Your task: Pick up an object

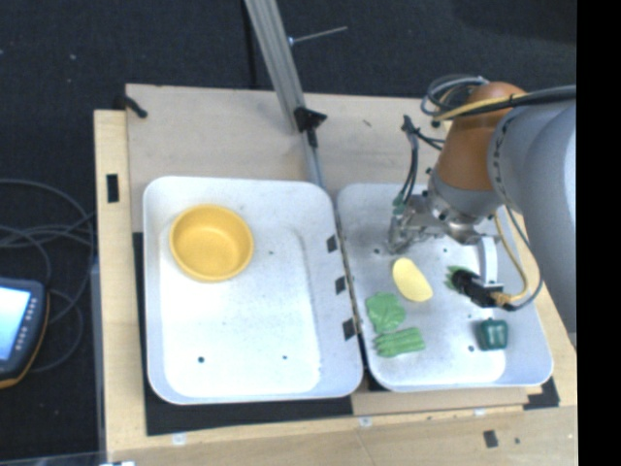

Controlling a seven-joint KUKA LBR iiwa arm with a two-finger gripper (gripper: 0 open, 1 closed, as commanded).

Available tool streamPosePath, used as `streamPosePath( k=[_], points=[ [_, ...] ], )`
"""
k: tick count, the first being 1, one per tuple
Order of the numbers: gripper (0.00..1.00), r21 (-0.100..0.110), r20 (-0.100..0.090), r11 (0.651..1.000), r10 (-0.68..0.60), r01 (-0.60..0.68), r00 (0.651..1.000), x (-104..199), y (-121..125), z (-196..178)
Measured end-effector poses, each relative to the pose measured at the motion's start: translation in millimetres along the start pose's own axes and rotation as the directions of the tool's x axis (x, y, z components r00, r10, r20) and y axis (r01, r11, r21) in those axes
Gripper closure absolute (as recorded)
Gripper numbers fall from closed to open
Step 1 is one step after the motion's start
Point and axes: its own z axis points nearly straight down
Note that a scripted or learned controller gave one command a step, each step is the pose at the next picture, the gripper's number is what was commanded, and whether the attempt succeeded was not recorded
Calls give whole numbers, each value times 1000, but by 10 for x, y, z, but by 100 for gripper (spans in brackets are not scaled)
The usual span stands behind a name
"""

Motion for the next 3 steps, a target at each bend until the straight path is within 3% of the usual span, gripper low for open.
streamPosePath(
  k=[3],
  points=[
    [100, -4, 1, 1000, -3, 3, 1000, -13, 74, -1662]
  ],
)
